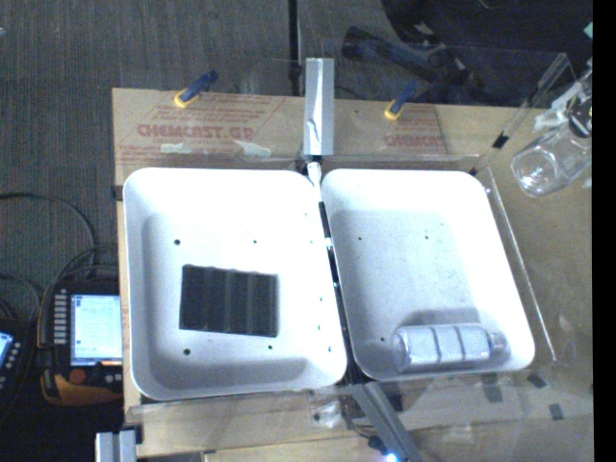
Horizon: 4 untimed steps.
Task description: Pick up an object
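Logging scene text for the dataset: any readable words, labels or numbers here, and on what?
"CHEMCAST GP": red print on the brown board behind the left bin, faint, best reading.
Red print on the same board behind the right bin: too blurred to read.
Handheld pendant screen left of the bench: text too small to read.
Dark ridged block and grey ridged block: no text visible.

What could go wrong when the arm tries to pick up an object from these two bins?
1. The dark ridged block lies flat on the left bin floor, so a grasp may well slide off its low edges.
2. The pale ridged piece sits against the right bin near wall and looks almost the same colour as the bin, so a pick could miss or strike the wall.
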{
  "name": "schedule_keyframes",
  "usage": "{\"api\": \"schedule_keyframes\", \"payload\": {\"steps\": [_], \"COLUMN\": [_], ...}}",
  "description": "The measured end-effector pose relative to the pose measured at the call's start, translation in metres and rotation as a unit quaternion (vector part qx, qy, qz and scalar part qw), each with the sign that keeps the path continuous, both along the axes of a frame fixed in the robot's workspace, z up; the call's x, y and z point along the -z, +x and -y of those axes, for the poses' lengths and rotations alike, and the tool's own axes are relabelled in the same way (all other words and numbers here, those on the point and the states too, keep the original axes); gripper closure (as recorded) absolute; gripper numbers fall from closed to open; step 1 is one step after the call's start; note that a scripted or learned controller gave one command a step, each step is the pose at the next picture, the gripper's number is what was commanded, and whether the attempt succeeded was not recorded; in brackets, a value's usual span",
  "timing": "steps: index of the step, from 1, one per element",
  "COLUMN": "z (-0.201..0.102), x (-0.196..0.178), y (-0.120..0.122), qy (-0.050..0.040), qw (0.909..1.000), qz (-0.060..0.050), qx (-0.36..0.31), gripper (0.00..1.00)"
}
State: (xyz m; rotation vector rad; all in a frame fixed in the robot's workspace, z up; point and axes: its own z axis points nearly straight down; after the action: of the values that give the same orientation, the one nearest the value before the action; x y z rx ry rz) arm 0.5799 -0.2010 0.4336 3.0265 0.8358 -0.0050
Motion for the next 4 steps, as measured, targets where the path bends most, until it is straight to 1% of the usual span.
{"api": "schedule_keyframes", "payload": {"steps": [1, 2, 3, 4], "z": [0.003, 0.015, 0.022, 0.021], "x": [0.21, 0.064, 0.225, 0.216], "y": [-0.03, -0.052, -0.097, -0.096], "qy": [0.0017, -0.0003, 0.0018, 0.0025], "qw": [0.995, 0.9858, 0.9859, 0.986], "qz": [-0.001, 0.001, -0.001, -0.003], "qx": [0.1, 0.168, 0.167, 0.167], "gripper": [0.0, 0.0, 0.0, 1.0]}}
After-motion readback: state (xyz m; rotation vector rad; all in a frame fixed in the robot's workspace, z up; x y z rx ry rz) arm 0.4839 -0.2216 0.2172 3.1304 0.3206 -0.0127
